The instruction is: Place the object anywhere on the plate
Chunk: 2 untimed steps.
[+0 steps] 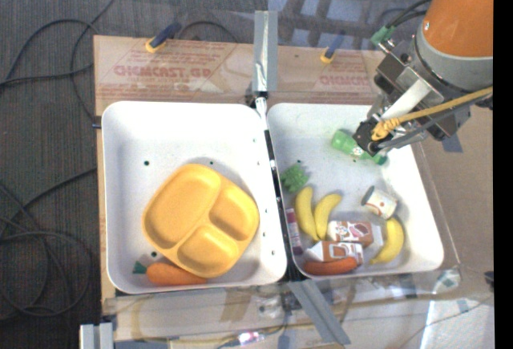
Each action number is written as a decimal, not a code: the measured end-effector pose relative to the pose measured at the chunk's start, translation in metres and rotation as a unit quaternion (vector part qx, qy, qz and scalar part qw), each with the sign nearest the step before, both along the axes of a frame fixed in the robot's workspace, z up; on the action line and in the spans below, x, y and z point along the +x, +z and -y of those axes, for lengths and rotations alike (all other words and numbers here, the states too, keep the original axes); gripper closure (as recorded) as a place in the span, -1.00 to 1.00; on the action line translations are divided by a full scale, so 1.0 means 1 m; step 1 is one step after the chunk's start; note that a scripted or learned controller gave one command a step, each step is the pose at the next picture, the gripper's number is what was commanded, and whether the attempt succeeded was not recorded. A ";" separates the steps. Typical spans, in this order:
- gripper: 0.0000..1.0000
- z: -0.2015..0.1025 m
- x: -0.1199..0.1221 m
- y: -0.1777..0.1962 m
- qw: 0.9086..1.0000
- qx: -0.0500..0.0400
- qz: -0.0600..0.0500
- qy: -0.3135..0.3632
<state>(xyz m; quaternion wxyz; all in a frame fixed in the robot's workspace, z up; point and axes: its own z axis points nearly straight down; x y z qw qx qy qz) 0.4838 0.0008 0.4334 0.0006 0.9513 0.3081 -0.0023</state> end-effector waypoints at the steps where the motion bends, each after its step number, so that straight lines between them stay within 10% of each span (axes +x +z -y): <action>1: 1.00 0.025 0.000 0.000 1.000 0.000 0.000 -0.012; 2: 1.00 0.048 0.000 0.000 0.999 0.000 0.000 -0.053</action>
